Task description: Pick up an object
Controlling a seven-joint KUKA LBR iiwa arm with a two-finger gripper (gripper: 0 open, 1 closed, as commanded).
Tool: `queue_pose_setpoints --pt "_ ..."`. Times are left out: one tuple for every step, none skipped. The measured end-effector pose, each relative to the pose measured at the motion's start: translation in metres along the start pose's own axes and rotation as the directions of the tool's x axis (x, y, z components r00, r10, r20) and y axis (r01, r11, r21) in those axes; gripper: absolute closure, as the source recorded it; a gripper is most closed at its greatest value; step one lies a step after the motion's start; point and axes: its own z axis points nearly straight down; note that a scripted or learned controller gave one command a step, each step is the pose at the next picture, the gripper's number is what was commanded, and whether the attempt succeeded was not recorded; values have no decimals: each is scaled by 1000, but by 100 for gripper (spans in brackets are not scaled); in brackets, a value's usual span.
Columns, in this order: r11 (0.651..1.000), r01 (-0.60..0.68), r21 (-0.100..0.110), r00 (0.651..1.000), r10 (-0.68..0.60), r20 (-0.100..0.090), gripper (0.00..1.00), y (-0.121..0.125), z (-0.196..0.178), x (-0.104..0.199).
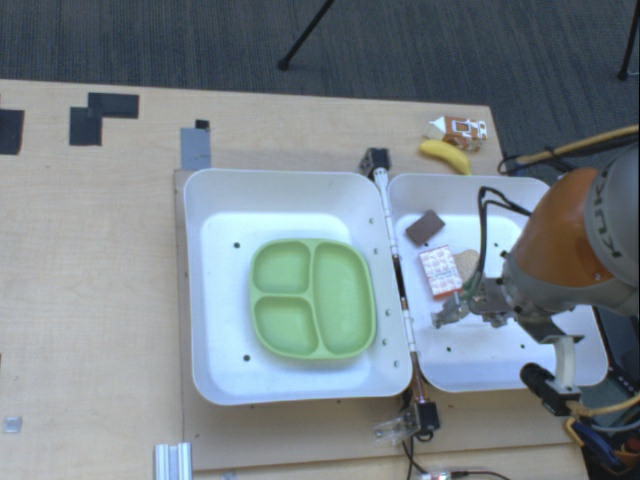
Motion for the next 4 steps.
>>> queue_pose_setpoints --pt "1000 3 -3 1000 -3 -1 100 1 -10 1" --pt "1000 2 -3 1000 -2 0 0 1 -10 1" --pt "1000 -2 -2 1000 2 2 0 0 20 9" --pt "1000 0 -7 1000 0 1 100 2 9 10"
